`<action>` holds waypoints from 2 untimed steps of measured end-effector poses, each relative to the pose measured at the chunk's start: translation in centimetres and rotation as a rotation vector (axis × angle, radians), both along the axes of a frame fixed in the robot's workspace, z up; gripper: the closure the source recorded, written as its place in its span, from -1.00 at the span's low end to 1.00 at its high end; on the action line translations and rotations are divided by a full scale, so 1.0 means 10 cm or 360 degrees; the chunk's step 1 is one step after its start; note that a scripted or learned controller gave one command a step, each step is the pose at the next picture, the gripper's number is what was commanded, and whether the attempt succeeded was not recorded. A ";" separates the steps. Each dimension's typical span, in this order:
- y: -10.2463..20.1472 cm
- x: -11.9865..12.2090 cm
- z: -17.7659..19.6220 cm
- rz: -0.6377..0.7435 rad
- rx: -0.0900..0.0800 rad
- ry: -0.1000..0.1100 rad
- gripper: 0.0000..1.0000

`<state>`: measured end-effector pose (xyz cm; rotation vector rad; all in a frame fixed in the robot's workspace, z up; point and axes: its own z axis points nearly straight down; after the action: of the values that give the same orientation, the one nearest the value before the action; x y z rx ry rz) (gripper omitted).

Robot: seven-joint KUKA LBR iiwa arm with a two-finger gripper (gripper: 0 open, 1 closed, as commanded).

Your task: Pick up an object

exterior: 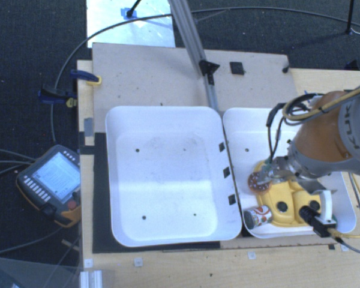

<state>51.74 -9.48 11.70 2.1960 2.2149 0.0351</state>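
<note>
your arm is low over the right bin (240,131), its gripper (270,174) down among the objects: a yellow toy (285,204), a small can (256,217). i cannot tell whether anything is grasped. judged: nothing lifted yet; the pickup remains to be done.

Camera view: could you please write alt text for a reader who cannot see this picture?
A grey and orange robot arm reaches from the right into the right white bin, above a yellow toy, a round ring-shaped object and a small can. The left white bin sits beside it on the bench.
</note>
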 end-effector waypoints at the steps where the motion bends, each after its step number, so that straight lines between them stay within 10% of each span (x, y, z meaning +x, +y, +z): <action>1: 0.04 0.09 0.47 -0.0005 -0.0001 0.0043 1.00; 2: 0.08 0.06 0.91 -0.0005 -0.0001 0.0043 1.00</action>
<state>52.35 -8.70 20.78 2.2130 2.2246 0.0047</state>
